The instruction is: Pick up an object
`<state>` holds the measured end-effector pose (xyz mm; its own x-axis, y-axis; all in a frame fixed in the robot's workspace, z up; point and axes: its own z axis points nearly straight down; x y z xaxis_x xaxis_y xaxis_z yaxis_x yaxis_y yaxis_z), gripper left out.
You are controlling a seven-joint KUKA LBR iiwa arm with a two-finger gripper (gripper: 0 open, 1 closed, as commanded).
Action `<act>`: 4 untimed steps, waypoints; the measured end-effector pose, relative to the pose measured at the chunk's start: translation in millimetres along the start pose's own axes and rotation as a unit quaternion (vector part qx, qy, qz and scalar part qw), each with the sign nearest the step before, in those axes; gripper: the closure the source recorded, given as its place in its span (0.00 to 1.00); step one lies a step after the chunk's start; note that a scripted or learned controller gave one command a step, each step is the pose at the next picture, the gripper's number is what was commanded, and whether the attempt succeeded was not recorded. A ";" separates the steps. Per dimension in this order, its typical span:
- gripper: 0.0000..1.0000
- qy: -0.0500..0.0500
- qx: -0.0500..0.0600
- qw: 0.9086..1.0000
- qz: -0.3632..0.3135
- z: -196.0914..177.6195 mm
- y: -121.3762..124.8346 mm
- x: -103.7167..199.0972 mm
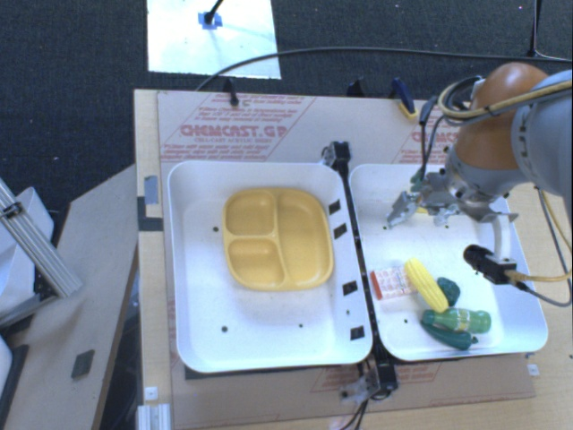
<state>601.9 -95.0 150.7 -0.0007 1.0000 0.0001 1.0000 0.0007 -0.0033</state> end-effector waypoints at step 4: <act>1.00 0.000 -0.005 1.000 -0.002 -53.9 -11.1 -12.9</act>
